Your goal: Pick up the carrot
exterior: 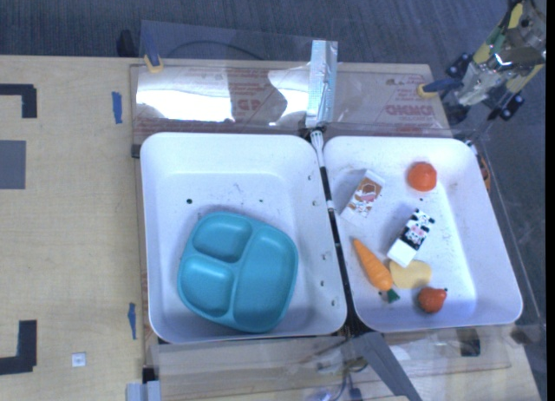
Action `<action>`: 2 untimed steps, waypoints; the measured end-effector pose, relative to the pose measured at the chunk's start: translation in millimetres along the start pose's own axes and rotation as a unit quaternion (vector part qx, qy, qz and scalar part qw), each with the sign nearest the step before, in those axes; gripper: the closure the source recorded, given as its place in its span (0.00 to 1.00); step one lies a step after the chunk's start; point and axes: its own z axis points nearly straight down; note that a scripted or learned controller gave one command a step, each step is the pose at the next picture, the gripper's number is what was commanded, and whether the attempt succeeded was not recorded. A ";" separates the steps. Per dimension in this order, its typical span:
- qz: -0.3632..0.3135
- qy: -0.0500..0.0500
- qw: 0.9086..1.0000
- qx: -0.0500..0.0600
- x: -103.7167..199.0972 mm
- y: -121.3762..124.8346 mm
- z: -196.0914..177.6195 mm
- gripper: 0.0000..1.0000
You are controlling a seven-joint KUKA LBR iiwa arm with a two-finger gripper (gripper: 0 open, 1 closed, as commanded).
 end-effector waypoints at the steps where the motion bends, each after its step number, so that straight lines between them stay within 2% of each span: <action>1: -0.030 -0.001 1.000 -0.003 28.4 -25.2 -102.5 1.00; 2: -0.146 0.003 0.989 0.005 71.9 7.1 -10.6 1.00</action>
